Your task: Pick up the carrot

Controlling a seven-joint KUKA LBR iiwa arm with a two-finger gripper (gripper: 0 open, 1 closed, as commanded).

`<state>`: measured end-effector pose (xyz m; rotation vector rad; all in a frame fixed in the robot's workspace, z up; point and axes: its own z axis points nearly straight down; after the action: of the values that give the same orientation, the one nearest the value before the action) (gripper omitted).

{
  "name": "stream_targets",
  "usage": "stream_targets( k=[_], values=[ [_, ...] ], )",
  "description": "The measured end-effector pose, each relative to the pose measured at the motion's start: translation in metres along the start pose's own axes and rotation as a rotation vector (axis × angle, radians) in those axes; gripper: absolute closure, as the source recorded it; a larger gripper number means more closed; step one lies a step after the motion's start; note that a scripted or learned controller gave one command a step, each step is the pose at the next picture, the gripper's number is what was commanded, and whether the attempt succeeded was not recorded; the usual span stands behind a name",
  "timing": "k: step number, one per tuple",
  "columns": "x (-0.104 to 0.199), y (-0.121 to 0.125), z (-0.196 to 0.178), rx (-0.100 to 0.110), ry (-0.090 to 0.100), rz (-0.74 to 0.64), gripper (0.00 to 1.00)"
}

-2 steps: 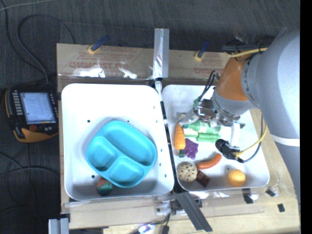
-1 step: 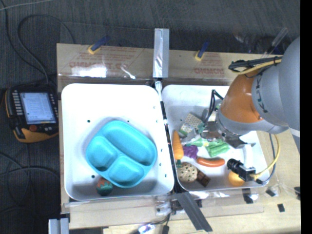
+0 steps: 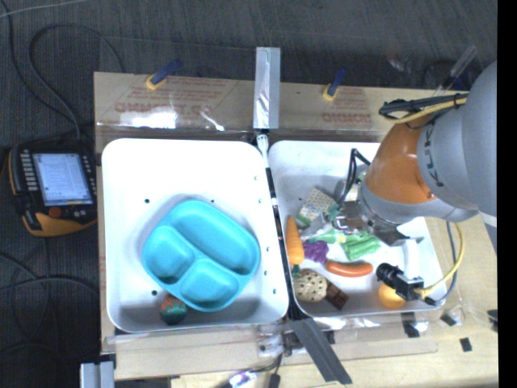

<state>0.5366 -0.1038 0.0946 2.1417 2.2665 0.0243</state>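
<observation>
Right bin [image 3: 279, 184]: carrot [image 3: 295, 240], orange, lying lengthwise against the bin's left wall, centre of frame, apart from the gripper. Gripper [image 3: 349, 221] lowered over the toy food right of the carrot, above a green piece [image 3: 355, 246]; how it is set cannot be told from this angle, and nothing is seen held. Below it, a red-orange sausage [image 3: 349, 269] and a cookie [image 3: 308, 285]. Left bin [image 3: 121, 184]: blue divided tray [image 3: 200, 253].

The slim orange carrot [image 3: 295, 241] lies against the right white bin's left wall [image 3: 275, 217], barring approach from that side. A purple toy [image 3: 315, 251] and a round speckled cookie [image 3: 308, 284] crowd it rightward and below; above it, bare floor stays open.
</observation>
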Motion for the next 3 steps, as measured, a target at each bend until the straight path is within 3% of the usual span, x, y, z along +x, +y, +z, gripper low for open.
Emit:
stream_targets(
  k=[1,2,3],
  values=[
    [0.001,0.000,-0.008,0.002,0.001,-0.001,1.00],
    [-0.049,0.035,-0.163,0.029,0.002,0.016,1.00],
    [-0.125,0.049,-0.297,0.028,0.002,-0.020,1.00]
  ],
)
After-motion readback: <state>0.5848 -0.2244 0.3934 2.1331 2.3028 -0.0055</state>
